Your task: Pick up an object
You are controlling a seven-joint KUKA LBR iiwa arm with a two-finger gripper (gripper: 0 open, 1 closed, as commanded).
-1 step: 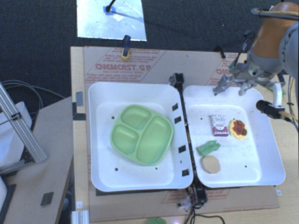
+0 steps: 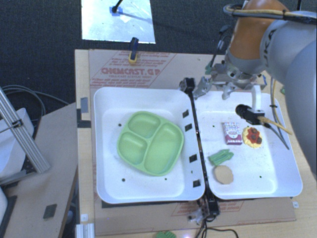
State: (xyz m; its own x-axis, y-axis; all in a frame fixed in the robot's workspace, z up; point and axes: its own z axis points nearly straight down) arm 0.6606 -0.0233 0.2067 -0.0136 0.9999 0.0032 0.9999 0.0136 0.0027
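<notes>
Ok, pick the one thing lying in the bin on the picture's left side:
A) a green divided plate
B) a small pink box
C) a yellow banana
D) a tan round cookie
A: the green divided plate lies on the floor of the left-side bin, while the small items sit in the other bin.

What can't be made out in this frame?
Camera view: print on the small pink-and-white box is too small to read.
Camera view: the far corner of the right shallow white bin is hidden by the grey arm.
Camera view: a green object below the bench is cut off by the bottom edge.
</notes>
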